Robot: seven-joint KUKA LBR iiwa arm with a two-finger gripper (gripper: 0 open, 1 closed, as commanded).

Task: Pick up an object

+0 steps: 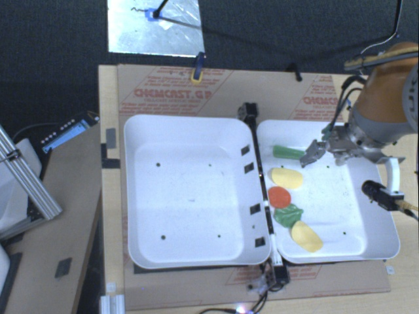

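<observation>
Dark carpet framed the bench, with a shiny foil sheet [156, 17] lying at the upper left of the frame and a brown cardboard board [216, 84] under both bins. Left of centre sat the left bin [190, 195], its white floor showing no objects. A black hinge strip [262, 195] ran between it and the right bin [347, 195].

All the objects lay in a loose column along the right bin's left side. From upper to lower they were a green cylinder [288, 152], a pale yellow oval [287, 178], a red disc [279, 197], a green leafy piece [288, 214] and a yellow lemon-like piece [306, 236]. The red disc touched the leafy piece, and the others lay close beside one another.

The gripper [313, 154] hung in the upper middle of the right bin, tilted toward the left of the frame, its dark fingers appearing slightly parted with nothing between them. The grey arm with its orange band [386, 90] came in from the upper right.

The green cylinder lay just left of the fingertips, its right end almost at them, though whether it touched them could not be told. Its long axis ran roughly left to right across the frame, nearly in line with the gripper's lean. That made it the likeliest target; a grasp across its short width would probably call for a small shift leftward and a descent. The yellow oval lay near, lower left of the fingers.
</observation>
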